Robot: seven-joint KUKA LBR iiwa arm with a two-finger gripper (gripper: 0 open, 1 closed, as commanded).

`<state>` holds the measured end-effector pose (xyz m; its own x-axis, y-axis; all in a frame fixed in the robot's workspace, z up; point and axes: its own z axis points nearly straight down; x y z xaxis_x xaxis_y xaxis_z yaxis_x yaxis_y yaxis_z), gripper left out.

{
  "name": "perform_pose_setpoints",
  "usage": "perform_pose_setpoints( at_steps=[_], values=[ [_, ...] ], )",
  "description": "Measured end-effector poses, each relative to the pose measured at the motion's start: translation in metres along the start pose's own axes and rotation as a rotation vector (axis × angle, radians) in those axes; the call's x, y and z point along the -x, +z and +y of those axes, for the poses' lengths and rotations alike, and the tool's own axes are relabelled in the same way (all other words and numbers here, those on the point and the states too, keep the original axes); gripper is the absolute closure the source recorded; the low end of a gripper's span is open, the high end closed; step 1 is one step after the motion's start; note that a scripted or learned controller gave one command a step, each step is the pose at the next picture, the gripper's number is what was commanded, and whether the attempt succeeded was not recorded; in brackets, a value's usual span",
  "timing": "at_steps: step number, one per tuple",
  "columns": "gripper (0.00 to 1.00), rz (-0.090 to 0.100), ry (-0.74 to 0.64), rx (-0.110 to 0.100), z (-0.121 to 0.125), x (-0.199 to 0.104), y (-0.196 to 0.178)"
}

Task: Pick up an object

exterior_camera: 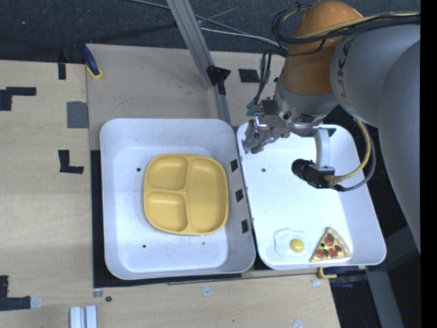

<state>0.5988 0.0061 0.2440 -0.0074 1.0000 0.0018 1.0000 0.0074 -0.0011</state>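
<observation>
A fried egg toy [289, 242] and a pizza slice toy [330, 245] lie at the near end of the right bin [273, 190]. A yellow divided plate [186, 193] sits in the middle of the left bin [123, 183]. My gripper [258, 141] hangs at the far left corner of the right bin, well away from the egg and the pizza slice. Nothing shows between its fingers.
A slanted metal pole [198, 43] rises behind the bins, close to the gripper. A black cylindrical part [311, 172] with cables hangs off the arm over the right bin. Black tape marks dot the wooden bench [41, 183].
</observation>
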Motion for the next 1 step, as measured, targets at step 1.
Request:
perform_pose_setpoints(
  at_steps=[1],
  values=[
    [1.00,-0.001,0.000,0.000,0.0057,-0.0609,0.0018]
  ],
)
